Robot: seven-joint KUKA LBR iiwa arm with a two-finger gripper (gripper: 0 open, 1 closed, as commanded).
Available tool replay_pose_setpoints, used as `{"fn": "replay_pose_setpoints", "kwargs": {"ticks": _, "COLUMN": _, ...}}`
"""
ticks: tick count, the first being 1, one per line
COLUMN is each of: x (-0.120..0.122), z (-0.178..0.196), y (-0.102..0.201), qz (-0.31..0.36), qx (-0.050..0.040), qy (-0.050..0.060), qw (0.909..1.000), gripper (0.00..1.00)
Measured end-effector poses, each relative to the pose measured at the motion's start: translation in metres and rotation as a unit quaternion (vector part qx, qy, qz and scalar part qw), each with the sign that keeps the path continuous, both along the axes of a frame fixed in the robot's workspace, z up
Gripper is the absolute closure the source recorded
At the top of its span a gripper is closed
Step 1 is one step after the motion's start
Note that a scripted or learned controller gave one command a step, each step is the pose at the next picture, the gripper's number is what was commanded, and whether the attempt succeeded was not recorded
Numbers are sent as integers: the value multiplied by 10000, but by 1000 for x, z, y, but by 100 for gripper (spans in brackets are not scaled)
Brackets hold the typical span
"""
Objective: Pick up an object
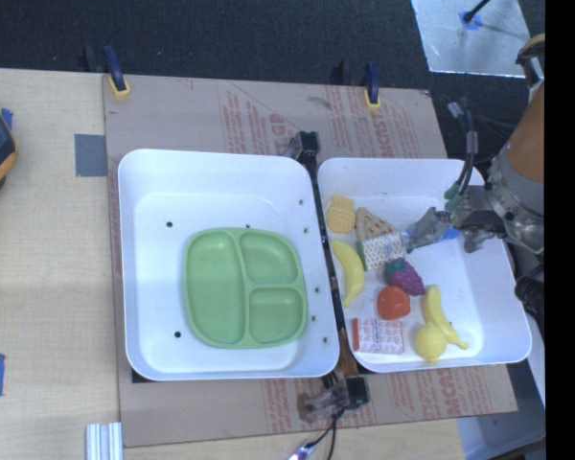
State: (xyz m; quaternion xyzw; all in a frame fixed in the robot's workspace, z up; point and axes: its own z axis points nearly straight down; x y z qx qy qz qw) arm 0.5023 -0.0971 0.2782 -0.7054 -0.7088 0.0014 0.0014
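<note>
Green tray (241, 288), yellow banana (349, 268), red tomato (394, 303), purple grapes (404, 277), white bins (134, 257).

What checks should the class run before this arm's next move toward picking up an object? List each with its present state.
1. Objects available in the right bin: ok; bananas, tomato, grapes and others lie there.
2. Gripper positioned over the right bin: ok, near the checkered block.
3. Object between the fingers: not ok, nothing seen held.
4. Target separated from neighbours: not ok; the items crowd together.
5. Green divided plate out of the path: ok, in the left bin.
</note>
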Motion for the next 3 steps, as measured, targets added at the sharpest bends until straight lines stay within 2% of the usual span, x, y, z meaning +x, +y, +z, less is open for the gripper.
{"fn": "replay_pose_setpoints", "kwargs": {"ticks": 1, "x": 21, "z": -101, "y": -6, "qz": -2, "qx": -1, "qy": 13, "qw": 10000, "gripper": 0}}
{"fn": "replay_pose_setpoints", "kwargs": {"ticks": 2, "x": 25, "z": -179, "y": -12, "qz": -3, "qx": 1, "qy": 9, "qw": 10000, "gripper": 0}}
{"fn": "replay_pose_setpoints", "kwargs": {"ticks": 3, "x": 26, "z": -168, "y": -13, "qz": 9, "qx": -8, "qy": 6, "qw": 10000, "gripper": 100}}
